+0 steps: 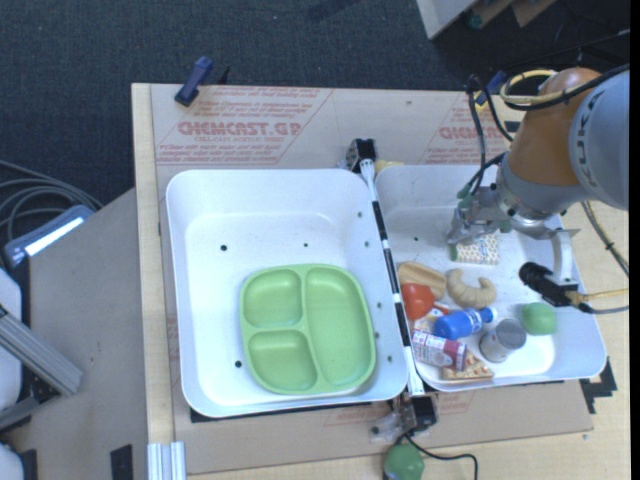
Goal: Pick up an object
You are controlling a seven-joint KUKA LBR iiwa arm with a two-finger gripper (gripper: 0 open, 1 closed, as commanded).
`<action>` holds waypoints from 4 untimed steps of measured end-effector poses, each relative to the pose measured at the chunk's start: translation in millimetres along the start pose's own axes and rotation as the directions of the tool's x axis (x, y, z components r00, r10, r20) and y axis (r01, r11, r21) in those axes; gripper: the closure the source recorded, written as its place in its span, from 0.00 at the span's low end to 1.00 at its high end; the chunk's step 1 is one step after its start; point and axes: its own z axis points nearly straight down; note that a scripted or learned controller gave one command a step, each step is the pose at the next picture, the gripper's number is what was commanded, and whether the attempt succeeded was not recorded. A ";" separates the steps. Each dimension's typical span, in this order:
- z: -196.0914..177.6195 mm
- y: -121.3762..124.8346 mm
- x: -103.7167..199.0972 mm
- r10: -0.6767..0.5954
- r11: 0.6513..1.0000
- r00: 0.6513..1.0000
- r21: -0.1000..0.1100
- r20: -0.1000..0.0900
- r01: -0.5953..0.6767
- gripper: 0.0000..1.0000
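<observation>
Gripper (472, 230) hangs low in the right bin (420, 203) — whether it grips anything I cannot tell. Left bin (200, 268) bears a green divided plate (305, 328). Just beside the gripper lies a speckled white block (480, 251); nearer — a croissant (470, 288), blue bottle (462, 321), green ball (539, 318).

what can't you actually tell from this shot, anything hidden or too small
- Gripper, camera view: the wrist above hides its fingertips, so a hold on the speckled white packet cannot be judged.
- Small bottle: label too small to read.
- Flat packet at the right bin's front rim: partly covered by the can.
- Green object: cut off by the bottom edge.
</observation>
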 end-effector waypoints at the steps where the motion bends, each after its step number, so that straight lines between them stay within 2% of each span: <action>1: 0.3 -0.3 0.1 0.000 1.000 1.000 0.001 0.000 0.000 0.00; 2: -48.0 -3.6 -39.3 0.002 1.000 1.000 0.013 -0.002 -0.002 0.00; 3: 16.7 -9.0 -21.1 0.001 1.000 1.000 0.017 -0.005 0.000 0.00; 4: 6.0 -8.0 -21.6 0.001 1.000 1.000 0.014 -0.004 -0.001 1.00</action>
